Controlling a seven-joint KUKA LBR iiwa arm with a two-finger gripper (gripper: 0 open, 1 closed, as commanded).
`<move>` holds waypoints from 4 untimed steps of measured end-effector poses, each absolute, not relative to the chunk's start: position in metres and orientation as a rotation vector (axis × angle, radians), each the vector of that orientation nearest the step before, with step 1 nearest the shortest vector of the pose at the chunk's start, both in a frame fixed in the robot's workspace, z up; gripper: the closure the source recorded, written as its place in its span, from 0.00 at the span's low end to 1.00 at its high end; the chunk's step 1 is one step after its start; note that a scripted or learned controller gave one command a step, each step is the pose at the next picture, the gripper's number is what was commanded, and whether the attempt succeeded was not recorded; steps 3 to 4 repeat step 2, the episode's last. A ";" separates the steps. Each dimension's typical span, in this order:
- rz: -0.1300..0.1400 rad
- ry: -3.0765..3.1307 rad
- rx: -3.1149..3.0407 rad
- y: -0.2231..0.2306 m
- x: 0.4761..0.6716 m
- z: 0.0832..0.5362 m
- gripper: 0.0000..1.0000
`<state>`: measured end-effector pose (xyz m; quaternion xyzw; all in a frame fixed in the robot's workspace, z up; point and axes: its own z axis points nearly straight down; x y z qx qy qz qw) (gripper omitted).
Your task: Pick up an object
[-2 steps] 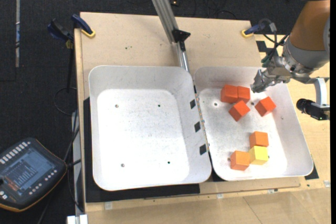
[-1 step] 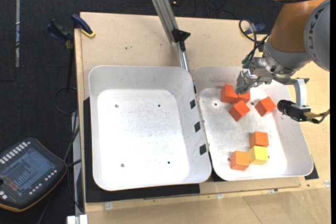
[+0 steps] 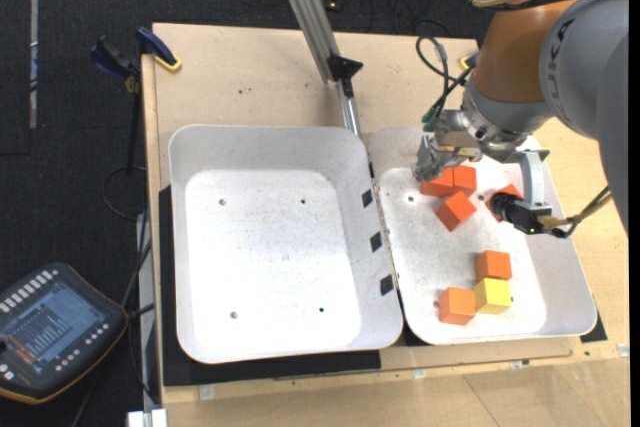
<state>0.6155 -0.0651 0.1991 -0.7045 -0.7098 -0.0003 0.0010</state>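
Tool (image 3: 437, 167), grip state unclear, sits low against clustered orange blocks (image 3: 452, 196) in the right bin (image 3: 560, 310).

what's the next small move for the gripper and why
Probably ease straight down and close on the orange block under the gripper. It sits low in the right bin, right at that block, with no block visibly held.

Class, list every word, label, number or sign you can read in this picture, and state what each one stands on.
No text can be read.
The handheld pendant at lower left has a lit screen and buttons, too small and blurred to read.
The white bins and the blocks bear no writing.
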 end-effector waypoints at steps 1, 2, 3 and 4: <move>-0.003 -2.229 -2.212 -0.005 0.621 0.199 1.00; -0.006 -2.231 -2.213 0.047 0.629 0.220 1.00; -0.006 -2.231 -2.213 0.047 0.629 0.220 1.00; -0.006 -2.231 -2.213 0.047 0.629 0.220 1.00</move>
